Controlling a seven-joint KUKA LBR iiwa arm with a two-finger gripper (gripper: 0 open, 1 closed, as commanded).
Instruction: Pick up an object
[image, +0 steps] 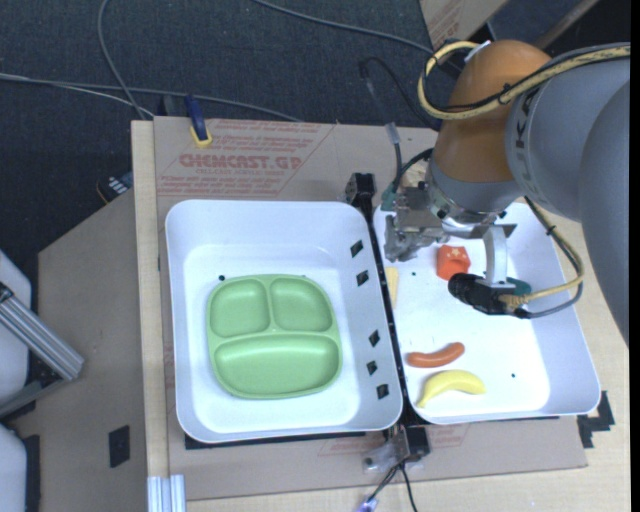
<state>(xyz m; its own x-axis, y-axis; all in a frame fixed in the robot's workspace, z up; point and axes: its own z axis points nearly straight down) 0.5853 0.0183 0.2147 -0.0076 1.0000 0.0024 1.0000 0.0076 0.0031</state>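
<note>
In the right bin (560, 330) lie a small red-orange toy (452, 262), a red sausage (435, 354) and a yellow banana (450, 385). A pale yellow piece (392, 284) rests against the bin's left wall. My gripper (408, 238) hangs low over the bin's upper left part, just left of the red-orange toy and above the pale yellow piece. The arm's orange band (485, 110) and grey body cover the back of the bin. Nothing is seen held in the gripper.
The left bin (190, 300) holds a green divided plate (274, 334). A black connector with a cable (485, 293) hangs from the arm, right of the red-orange toy. Black clips (372, 330) line the wall between the bins. Cardboard (240, 160) lies under both bins.
</note>
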